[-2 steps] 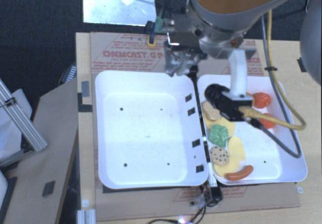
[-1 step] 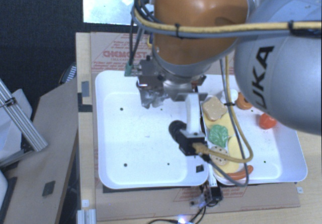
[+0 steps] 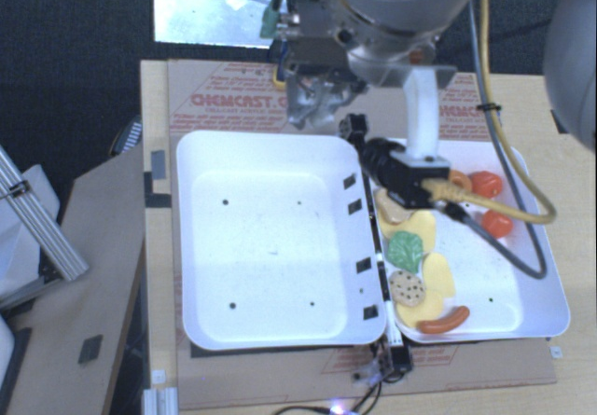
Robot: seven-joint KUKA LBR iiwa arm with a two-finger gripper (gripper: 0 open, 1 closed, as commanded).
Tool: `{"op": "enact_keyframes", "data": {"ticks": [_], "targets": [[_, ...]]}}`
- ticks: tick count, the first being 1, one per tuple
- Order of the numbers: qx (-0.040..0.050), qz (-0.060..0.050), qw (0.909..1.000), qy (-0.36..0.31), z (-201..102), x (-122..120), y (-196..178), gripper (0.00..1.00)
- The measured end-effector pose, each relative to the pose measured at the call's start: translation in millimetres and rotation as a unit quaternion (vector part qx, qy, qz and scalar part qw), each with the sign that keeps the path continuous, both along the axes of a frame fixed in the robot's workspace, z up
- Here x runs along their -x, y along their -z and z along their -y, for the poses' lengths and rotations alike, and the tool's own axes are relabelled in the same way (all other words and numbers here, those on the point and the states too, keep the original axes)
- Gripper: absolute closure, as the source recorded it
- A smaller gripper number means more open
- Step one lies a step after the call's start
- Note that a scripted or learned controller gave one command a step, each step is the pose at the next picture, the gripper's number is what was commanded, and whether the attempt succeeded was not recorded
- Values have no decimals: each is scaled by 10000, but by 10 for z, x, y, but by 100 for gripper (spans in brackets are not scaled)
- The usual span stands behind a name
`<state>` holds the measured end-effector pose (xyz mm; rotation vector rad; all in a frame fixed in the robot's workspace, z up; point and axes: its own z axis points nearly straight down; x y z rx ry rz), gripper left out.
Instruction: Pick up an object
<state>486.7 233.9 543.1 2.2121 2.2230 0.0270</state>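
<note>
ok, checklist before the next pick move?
1. Things to pick in the right bin: ok, sausage, cookie and green leaf lie there.
2. Is the gripper above a target: not ok, it is at the far rim of the left bin.
3. Is the sausage uncovered from above: ok.
4. Is the cookie clear of neighbours: not ok, the green leaf crowds it.
5. Is the gripper already carrying something: cannot tell.
</note>
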Motion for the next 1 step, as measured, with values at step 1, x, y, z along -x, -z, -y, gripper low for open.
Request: {"op": "enact_keyframes", "data": {"ticks": [1], "targets": [[46,-69,9999,59,879,-3,77,100]]}}
